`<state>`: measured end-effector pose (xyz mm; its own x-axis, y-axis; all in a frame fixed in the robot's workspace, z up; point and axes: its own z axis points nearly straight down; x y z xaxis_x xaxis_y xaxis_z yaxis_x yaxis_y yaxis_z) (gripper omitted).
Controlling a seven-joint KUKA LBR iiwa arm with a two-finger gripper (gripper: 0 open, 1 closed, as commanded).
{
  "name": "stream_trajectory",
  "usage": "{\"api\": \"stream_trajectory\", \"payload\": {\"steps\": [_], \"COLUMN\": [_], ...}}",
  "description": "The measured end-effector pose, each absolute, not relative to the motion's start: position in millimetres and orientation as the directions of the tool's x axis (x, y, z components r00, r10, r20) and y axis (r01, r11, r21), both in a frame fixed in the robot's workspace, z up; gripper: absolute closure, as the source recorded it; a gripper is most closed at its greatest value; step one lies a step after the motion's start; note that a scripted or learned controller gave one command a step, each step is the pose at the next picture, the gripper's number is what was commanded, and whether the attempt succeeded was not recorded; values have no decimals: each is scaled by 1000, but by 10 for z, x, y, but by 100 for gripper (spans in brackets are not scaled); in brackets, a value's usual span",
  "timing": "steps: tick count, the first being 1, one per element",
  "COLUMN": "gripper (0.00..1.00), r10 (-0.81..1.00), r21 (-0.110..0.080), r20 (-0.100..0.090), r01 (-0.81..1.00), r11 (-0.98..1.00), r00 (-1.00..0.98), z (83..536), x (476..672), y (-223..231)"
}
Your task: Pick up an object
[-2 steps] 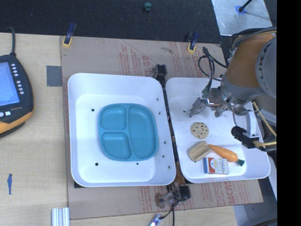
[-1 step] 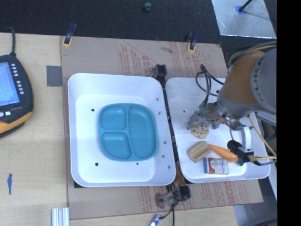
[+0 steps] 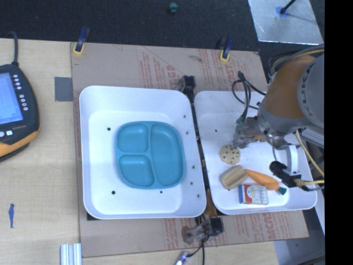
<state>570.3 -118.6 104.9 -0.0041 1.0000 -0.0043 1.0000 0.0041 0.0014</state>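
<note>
Two white bins sit side by side on a sheet of brown cardboard (image 3: 165, 65), which lies on a pale wooden bench (image 3: 38, 192). Arm (image 3: 292, 93) enters from the right, grey with an orange band, bent down over the right bin (image 3: 212, 106). Gripper (image 3: 241, 138) hangs low in that bin; whether it is spread or closed cannot be made out from this angle. Nothing visible in its grasp.

Just below and left of the gripper: a round speckled cookie (image 3: 229, 154), close to the tip, contact uncertain. Farther toward the near edge: a tan bread roll (image 3: 233, 176), an orange carrot (image 3: 262, 178) lying beside and touching it, and a small white carton (image 3: 253, 194) with red and blue print just beneath the carrot. Black cables loop near the wrist.

Left bin (image 3: 91, 109) holds a blue divided plate (image 3: 150, 154), three compartments, set near the middle.

Cardboard is held at its far edge by two blue-and-yellow clamps (image 3: 81, 40). A handheld control pendant (image 3: 16, 109) with a lit screen rests on the bench at far left. Beyond the bench, dark carpet (image 3: 138, 10); a grey panel lies on it at upper right.
</note>
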Motion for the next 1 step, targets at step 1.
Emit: {"api": "stream_trajectory", "payload": {"steps": [1], "gripper": [0], "r10": [1000], "r21": [1], "r20": [-5], "r01": [1000], "r11": [5], "r00": [-5], "z": [1049], "x": [5702], "y": [-1186]}}
